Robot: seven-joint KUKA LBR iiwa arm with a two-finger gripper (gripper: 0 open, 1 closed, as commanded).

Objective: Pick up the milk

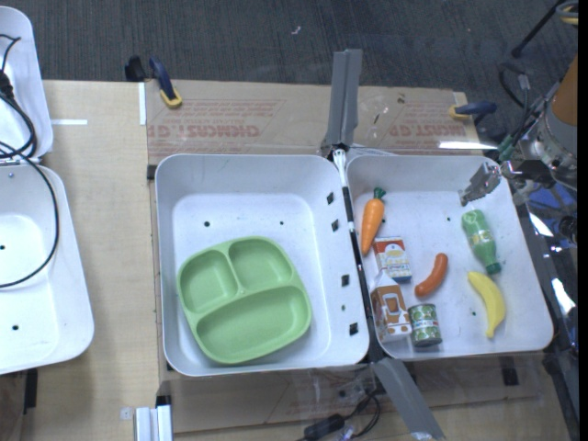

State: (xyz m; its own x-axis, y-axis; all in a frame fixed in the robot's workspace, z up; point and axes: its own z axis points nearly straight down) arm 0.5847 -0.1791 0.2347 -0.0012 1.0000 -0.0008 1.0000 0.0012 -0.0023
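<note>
Grey metal gripper (pixel 480 185) hangs over the far right corner of the right bin (pixel 418 175), fingers slightly apart, gripping nothing. Just near of it lies a green bottle (pixel 480 238), and nearer still a banana (pixel 488 302) along the right wall. Moving left, a sausage (pixel 432 275) sits mid-bin, a green can (pixel 424 325) at the near edge. The milk (pixel 390 311), a brown and white carton, lies by the left wall beside that can, well apart from the gripper. A smaller carton (pixel 393 258) sits just beyond it, a carrot (pixel 371 221) farther back. Over in the left bin (pixel 175 246), a green divided plate (pixel 243 299).
</note>
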